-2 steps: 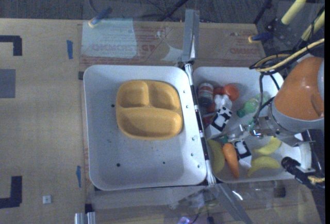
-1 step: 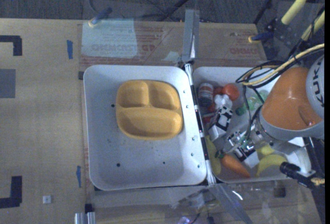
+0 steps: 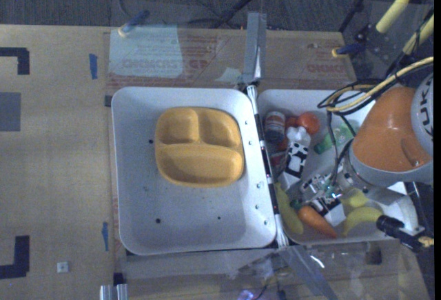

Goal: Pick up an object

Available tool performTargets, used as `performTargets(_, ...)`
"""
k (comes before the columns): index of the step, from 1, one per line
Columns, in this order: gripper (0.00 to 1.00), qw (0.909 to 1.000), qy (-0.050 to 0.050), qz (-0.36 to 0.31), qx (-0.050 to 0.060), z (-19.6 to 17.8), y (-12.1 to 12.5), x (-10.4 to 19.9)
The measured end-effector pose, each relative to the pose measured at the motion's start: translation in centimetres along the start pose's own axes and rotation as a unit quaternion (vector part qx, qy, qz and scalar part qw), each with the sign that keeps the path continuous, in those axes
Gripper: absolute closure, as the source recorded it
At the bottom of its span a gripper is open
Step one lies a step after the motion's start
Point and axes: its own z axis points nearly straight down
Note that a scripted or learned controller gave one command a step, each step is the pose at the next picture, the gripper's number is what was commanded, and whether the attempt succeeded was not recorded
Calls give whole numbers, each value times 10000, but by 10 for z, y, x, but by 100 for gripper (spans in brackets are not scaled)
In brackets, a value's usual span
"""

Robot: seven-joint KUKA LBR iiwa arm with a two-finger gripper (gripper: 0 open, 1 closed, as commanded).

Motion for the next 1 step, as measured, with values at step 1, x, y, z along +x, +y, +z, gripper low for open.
performTargets(1,100,9863,25,1648,81,-135,26,42)
